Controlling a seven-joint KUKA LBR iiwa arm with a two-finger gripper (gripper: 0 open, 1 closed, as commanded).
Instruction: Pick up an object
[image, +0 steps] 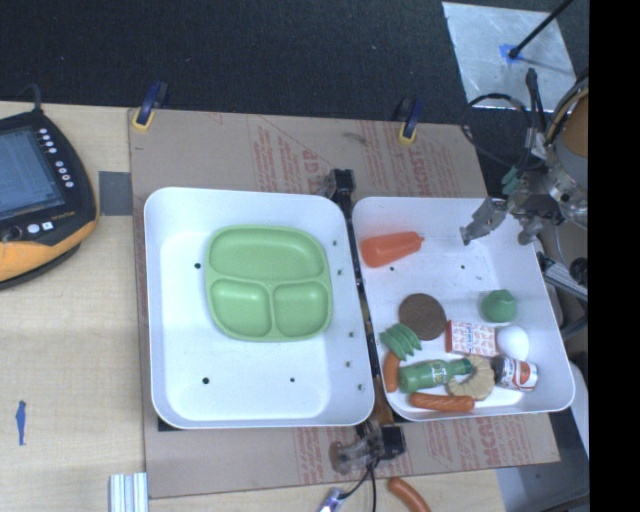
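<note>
My gripper (497, 232) hangs over the far right corner of the right bin (455, 260), open, with nothing between its fingers. Left of it lies an orange carrot (390, 247). Nearer the front are a brown round patty (422, 314), a green ball (498, 305), a white egg (513, 342) and a red-and-white packet (470, 337). A green bottle (432, 374), a green leafy piece (402, 340), an orange sausage (441, 402) and a small can (518, 374) crowd the front edge.
The left bin (180, 350) holds a green divided plate (269, 280). A teach pendant (40, 200) lies on the bench at far left. Blue clamps (150, 103) pin the cardboard at the back. An orange item (410, 493) lies outside the bins at the front.
</note>
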